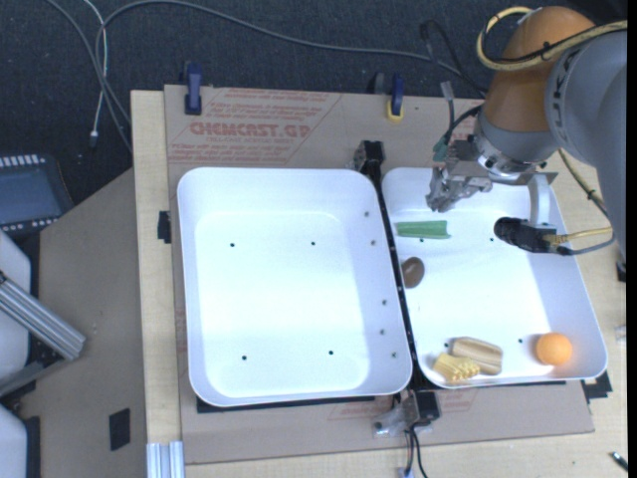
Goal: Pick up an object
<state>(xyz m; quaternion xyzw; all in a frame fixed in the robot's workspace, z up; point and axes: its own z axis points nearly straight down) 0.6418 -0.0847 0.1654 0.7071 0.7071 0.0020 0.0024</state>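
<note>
Bench [149, 267]: brown board, red print along far edge, two blue clamps there. Left bin [289, 381]: white, shallow. Right bin [572, 312]: white, touching left bin along inner rim. Arm [587, 68]: grey, orange band, reaches in from right over right bin's far end. Gripper [441, 199]: above far left corner of right bin, nothing seen between fingers; open or closed, cannot tell. Green strip [421, 230]: flat, just below gripper. Bread roll [476, 351] and corn [456, 368]: near edge, touching. Orange ball [554, 350]: near right corner. Brown lump [412, 271]: by left wall.
</note>
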